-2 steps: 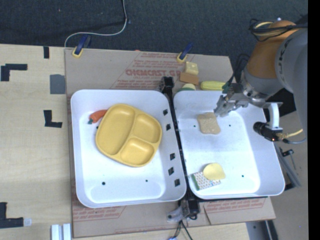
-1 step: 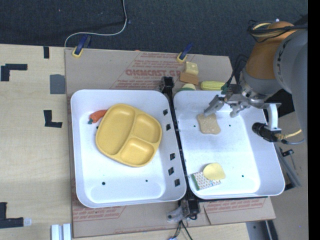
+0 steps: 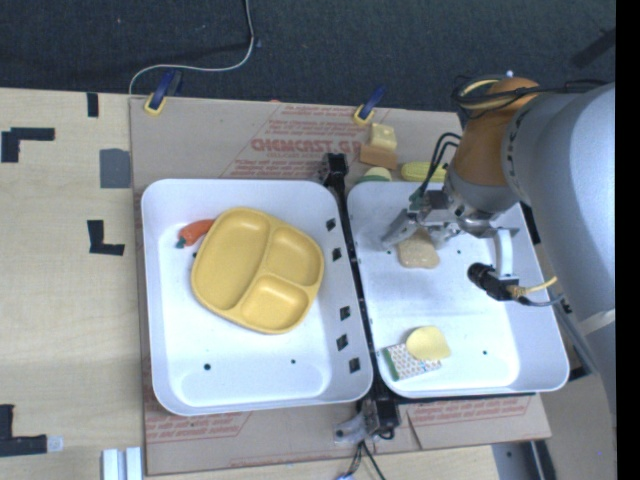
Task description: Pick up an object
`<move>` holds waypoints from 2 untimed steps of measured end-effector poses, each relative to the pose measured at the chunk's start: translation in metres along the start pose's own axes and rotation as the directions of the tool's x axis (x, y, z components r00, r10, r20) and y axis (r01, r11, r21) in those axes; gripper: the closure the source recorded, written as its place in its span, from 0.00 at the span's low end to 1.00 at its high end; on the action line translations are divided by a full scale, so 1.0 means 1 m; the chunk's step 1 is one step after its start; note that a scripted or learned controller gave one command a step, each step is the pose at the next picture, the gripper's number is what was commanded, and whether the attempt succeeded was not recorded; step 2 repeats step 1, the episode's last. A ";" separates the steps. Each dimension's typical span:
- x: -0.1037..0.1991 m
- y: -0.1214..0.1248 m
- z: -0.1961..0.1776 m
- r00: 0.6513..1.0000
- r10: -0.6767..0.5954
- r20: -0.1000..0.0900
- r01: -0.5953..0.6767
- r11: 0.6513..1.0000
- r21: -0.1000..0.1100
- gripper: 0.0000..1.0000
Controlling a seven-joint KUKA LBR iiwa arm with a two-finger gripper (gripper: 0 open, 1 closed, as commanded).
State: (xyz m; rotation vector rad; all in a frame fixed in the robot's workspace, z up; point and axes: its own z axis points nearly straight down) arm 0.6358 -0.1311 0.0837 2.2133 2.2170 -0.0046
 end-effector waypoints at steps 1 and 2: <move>0.001 -0.001 -0.012 1.000 0.000 -0.005 0.000 1.000 0.003 1.00; 0.001 -0.001 -0.012 1.000 0.000 -0.005 0.000 1.000 0.003 1.00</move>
